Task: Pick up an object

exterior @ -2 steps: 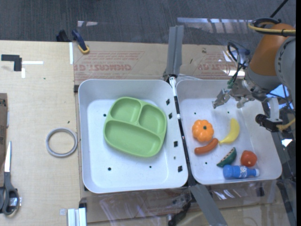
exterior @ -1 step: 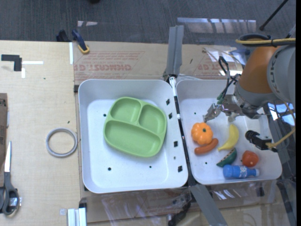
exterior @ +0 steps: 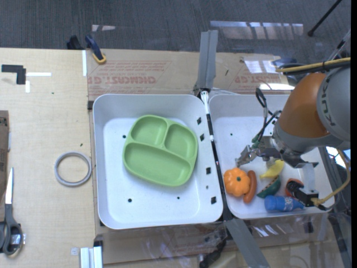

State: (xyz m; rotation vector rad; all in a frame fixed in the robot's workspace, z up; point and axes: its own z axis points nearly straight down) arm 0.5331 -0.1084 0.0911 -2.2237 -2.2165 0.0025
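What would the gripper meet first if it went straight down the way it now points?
Probably the yellow toy, which lies just below the gripper in the right bin. Depth is unclear from this slanted view, so it might reach the bin floor beside the toy instead.

A divided plate (exterior: 162, 149) lies in the left bin (exterior: 106, 166); toy foods (exterior: 236, 182) crowd the right bin's (exterior: 226, 121) front.

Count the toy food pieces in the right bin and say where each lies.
4 visible: an orange pumpkin at the bin's near left, a red sausage touching it, a yellow banana by the gripper, and a green vegetable below. The arm may hide more.
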